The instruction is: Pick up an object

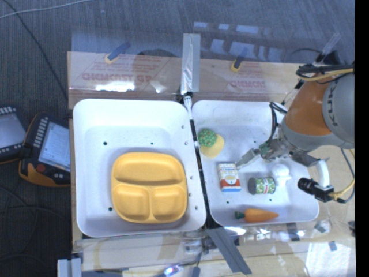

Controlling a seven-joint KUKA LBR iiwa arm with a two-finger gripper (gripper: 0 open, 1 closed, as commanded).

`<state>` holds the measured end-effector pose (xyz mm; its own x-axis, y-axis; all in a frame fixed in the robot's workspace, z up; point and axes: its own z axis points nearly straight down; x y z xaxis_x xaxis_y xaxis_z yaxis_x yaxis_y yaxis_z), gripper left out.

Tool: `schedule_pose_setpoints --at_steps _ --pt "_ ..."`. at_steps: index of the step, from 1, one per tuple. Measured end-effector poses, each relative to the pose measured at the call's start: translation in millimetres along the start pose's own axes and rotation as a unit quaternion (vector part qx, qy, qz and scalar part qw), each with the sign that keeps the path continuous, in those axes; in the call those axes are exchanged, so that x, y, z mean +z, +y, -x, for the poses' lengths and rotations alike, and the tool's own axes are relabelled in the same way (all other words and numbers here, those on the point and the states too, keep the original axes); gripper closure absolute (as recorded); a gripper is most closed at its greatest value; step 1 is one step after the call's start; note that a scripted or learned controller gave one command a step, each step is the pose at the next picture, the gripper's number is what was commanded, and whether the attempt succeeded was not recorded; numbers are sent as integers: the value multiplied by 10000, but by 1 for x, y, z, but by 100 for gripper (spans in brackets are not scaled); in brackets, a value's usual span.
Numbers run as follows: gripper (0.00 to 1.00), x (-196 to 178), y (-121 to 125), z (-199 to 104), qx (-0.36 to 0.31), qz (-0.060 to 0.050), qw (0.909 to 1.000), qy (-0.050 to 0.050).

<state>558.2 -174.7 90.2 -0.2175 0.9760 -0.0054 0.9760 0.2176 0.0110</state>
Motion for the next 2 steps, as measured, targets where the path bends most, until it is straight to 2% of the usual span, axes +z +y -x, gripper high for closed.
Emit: schedule_pose_setpoints --at_steps 1,2 --pt "100 -8 1 -2 -9 -6 10000 22" --pt "100 -1 19 3 -638 -27 9980 -8"
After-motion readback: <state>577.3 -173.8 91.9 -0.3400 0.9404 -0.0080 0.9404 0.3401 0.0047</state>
